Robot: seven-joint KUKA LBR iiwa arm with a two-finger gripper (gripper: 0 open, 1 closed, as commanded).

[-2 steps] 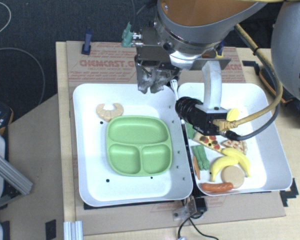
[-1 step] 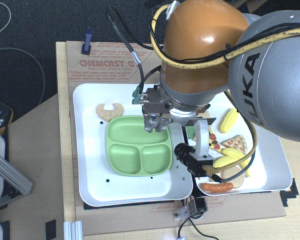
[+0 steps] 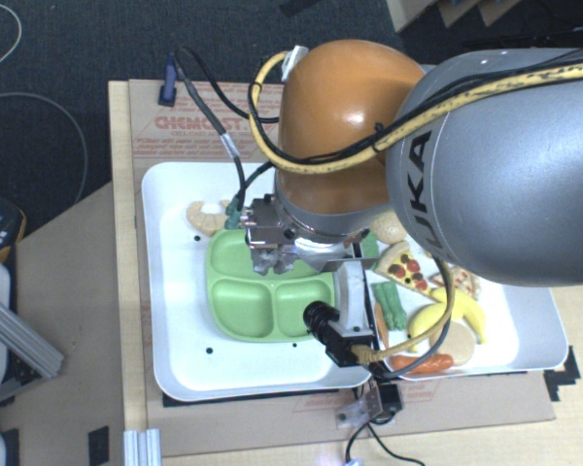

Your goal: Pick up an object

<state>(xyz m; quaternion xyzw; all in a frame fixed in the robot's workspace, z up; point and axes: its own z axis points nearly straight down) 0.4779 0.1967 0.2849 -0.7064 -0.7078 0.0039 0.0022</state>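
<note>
Fingers are hidden beneath the orange wrist, so I cannot tell whether they are open or closed. The gripper (image 3: 272, 249) hangs over the 12 o'clock edge of a green divided tray (image 3: 241, 294) in the left white bin (image 3: 173, 289). At the tray's 3 o'clock lie a pizza slice (image 3: 408, 265), a green pod (image 3: 392, 304) and a banana (image 3: 459, 314). A beige piece (image 3: 206, 219) lies at its 10 o'clock.
</note>
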